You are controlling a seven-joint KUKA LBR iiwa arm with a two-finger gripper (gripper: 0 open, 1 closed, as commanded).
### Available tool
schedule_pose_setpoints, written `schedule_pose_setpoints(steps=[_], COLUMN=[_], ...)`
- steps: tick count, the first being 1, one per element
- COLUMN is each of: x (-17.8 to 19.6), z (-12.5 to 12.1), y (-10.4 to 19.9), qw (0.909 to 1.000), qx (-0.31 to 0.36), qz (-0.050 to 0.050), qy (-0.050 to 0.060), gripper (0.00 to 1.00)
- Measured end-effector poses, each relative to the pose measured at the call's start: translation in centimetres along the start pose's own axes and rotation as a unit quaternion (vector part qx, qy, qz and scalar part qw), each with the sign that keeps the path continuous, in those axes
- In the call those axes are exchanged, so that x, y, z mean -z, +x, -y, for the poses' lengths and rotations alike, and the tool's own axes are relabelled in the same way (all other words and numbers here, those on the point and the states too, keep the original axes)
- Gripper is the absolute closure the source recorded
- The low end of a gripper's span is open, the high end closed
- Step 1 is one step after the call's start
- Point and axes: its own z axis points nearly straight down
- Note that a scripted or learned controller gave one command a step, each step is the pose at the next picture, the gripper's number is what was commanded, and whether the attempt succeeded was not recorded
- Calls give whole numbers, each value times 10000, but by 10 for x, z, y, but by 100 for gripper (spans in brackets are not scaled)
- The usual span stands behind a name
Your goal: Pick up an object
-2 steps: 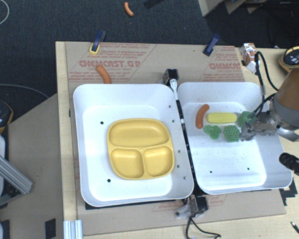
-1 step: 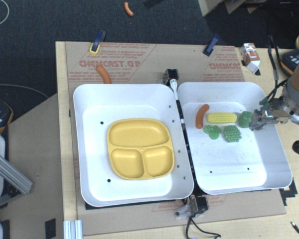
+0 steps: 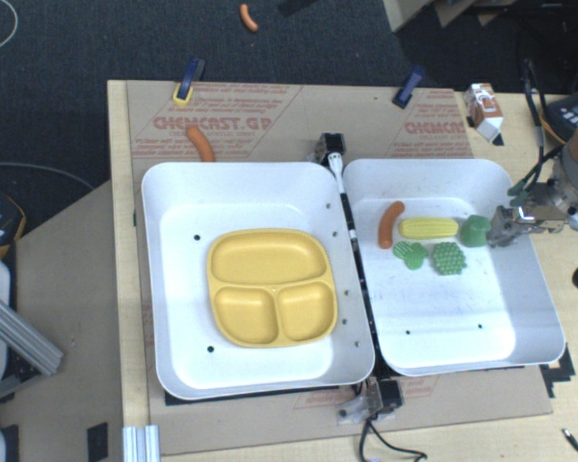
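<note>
The gripper (image 3: 506, 224) sits at the right bin's (image 3: 520, 306) far right side, just right of the corn (image 3: 429, 227); its grip state cannot be told.

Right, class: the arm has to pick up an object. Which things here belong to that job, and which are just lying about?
Belongs to the job:
gripper, at the right bin's far right
corn cob
sausage
two green toy vegetables
green piece beside the gripper

Just lying about:
yellow divided plate in the left bin
orange sausage on the board
clamps
</note>
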Motion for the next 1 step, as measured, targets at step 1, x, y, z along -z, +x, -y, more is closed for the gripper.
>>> schedule_pose_setpoints(steps=[1], x=[-10], z=[4], y=[50], qw=[10000], qx=[18], qz=[-25], qy=[37], gripper=[100])
